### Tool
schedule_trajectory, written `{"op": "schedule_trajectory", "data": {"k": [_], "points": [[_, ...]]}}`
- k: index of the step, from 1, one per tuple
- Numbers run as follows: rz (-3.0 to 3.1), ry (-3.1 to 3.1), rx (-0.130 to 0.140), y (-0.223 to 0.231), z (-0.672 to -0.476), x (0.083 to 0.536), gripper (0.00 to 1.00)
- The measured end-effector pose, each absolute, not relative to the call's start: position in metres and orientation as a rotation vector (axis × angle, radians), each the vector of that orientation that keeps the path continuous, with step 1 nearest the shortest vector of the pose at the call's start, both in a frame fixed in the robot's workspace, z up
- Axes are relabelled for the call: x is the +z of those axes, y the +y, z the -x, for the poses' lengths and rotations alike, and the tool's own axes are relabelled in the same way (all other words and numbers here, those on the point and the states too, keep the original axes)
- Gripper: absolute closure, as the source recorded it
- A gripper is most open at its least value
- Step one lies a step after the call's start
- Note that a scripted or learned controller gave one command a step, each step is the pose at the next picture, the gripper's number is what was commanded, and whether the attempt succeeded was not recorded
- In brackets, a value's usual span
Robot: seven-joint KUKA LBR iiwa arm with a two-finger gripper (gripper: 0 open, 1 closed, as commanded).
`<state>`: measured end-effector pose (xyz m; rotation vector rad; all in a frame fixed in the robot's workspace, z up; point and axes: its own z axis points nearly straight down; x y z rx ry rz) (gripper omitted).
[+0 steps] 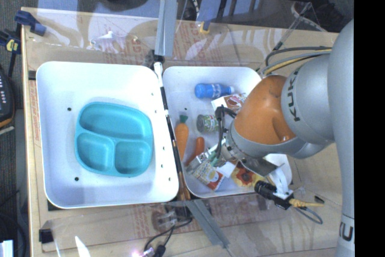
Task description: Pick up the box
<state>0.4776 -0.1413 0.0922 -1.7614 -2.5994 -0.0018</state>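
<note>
A turquoise tray (114,142) lies in a white bin (51,186), while the other white bin (180,81) shows a blue bottle (212,91), two orange carrots (181,136) and a red-patterned box (208,174).

Two bins are sitting side by side on the bench (72,45). A divided tray (114,139) is lying in the left bin (54,84). In the right bin (180,84), a bottle (212,91) is lying toward the far wall, a small can (208,123) nearer the middle, and a carrot (181,139) along the left wall. A box (207,173) is resting near the front wall, just below the gripper (215,156). The arm (283,114) is reaching in from the right, covering that bin's right side.
</note>
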Motion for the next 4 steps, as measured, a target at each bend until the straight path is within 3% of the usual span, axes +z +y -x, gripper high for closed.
{"op": "schedule_trajectory", "data": {"k": [1, 2, 3, 4], "points": [[1.755, -2.602, -0.004, -0.141, -0.479, 0.103, 1.00], [1.591, -2.708, 0.001, -0.137, -0.524, 0.195, 1.00], [1.591, -2.708, 0.001, -0.137, -0.524, 0.195, 0.00], [1.681, -2.649, 0.002, -0.196, -0.511, 0.145, 0.00]]}}
